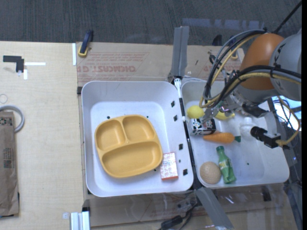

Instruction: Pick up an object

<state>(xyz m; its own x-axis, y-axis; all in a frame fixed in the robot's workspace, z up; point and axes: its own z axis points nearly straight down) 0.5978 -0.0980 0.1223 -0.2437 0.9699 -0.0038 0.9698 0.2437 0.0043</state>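
Note:
My gripper (207,120) hangs low over the far left part of the right bin (259,176), under a bundle of cables. It is just right of a yellow lemon (194,111) and right above a small black-and-white object (200,127). An orange carrot (219,138) lies just in front of it. A green bottle (225,165) and a tan egg-shaped object (209,172) rest near the bin's front edge. A yellow piece (224,114) and a white object (245,126) lie partly hidden beneath the wrist.
The left bin (96,104) holds a yellow divided plate (128,145) and a small red-and-white box (169,166) at its front right. A brown paper bag (7,162) lies at the bench's left edge. The arm's body and cables cover the right bin's far right.

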